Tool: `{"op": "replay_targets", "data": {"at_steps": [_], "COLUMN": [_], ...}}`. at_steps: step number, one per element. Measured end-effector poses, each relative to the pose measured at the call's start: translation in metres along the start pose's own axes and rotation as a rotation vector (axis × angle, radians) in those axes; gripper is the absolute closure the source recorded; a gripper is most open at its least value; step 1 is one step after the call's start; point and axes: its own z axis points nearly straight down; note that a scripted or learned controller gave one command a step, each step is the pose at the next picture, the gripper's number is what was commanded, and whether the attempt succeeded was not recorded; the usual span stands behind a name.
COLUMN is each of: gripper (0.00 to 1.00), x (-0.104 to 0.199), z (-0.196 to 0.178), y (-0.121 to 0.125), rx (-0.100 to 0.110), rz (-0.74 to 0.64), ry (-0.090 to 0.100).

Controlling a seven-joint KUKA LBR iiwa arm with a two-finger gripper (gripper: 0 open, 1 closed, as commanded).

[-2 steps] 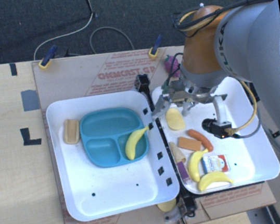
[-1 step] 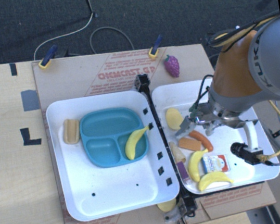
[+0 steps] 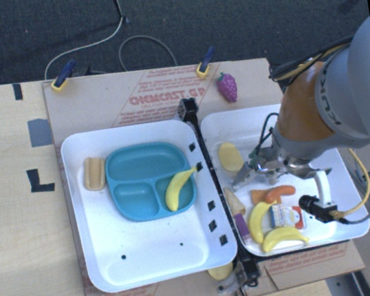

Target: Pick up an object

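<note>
My gripper (image 3: 261, 166) hangs low over the middle of the right bin (image 3: 338, 238), under the orange-banded wrist. A pale yellow lemon-like piece (image 3: 229, 156) lies just left of it. An orange carrot-like piece (image 3: 274, 194) lies just below it. Nearer the bin's front lie two yellow bananas (image 3: 259, 219) (image 3: 284, 237), with a small printed packet (image 3: 284, 216) between them. A beige piece (image 3: 234, 201) and a purple stick (image 3: 242, 226) lie along the bin's left wall. Nothing shows clearly between the gripper's tips.
The left bin (image 3: 154, 263) holds a blue divided plate (image 3: 144, 178) with a banana (image 3: 177, 188) on it and a tan bread piece (image 3: 94, 173) beside it. Purple grapes (image 3: 227, 87) lie on the cardboard behind the right bin. A cable (image 3: 352, 211) loops at the right.
</note>
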Motion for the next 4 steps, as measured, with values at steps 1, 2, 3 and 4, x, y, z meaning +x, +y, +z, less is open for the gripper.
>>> {"op": "replay_targets", "data": {"at_steps": [1,2,3,4], "gripper": [0.00,0.00,0.00,0.00], "x": [0.014,0.012,0.015,0.009], "z": [-0.001,0.011,0.009,0.010], "y": [0.109,0.119,0.095,0.114], "rx": [-0.006,0.008,-0.001,0.002], "rz": [-0.008,-0.006,-0.002,-0.004], "ry": [0.003,0.002,0.002,0.004]}}
